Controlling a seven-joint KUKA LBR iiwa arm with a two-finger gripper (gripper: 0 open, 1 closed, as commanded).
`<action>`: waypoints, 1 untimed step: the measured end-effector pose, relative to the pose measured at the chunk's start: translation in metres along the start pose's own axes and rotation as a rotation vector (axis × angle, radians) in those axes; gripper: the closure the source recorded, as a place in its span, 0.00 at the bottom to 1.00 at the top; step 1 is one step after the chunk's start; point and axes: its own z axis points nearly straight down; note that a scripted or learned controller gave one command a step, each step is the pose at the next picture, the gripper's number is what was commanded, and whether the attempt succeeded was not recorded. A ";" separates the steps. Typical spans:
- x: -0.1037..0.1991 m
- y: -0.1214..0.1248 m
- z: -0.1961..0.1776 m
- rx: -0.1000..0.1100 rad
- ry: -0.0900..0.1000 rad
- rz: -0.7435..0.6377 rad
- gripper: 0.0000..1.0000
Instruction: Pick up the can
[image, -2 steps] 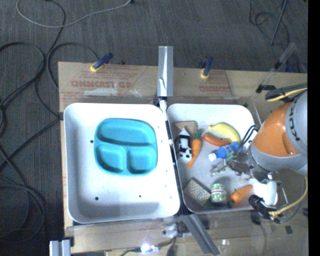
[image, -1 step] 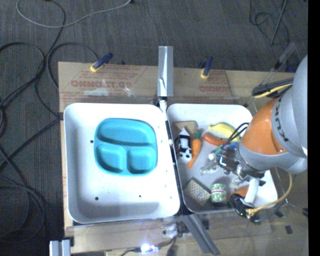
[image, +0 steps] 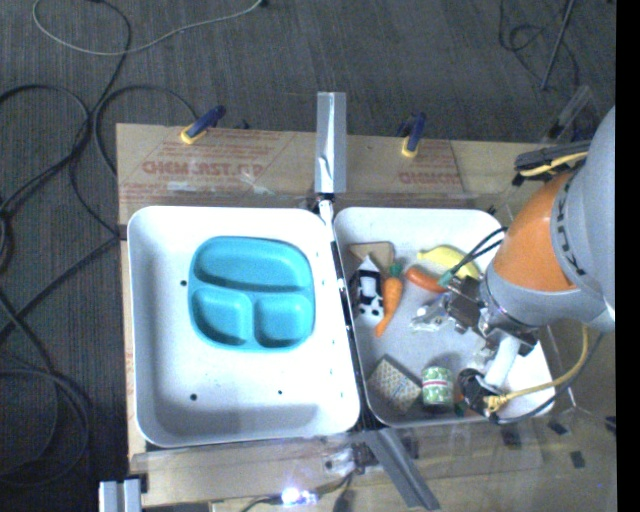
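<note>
Hovering Over The Right Bin

Sitting near the right bin's (image: 352, 300) front edge, at 6 o'clock, the can (image: 436, 386) stands upright beside a patterned packet (image: 393, 384). Just up at 1 o'clock, the gripper (image: 432, 317) hangs above bare floor; its state, I cannot tell. Farther back lie a carrot (image: 389, 301) and cow toy (image: 367, 288). At 9 o'clock, the blue tray (image: 253, 291).

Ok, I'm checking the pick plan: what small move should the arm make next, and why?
Probably shift the gripper toward the view's bottom to sit over the can. The can stands near the right bin's front wall, and the gripper hangs above mid-bin beside the carrot.
</note>
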 end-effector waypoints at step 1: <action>-0.035 0.027 0.074 -0.009 0.008 -0.213 0.00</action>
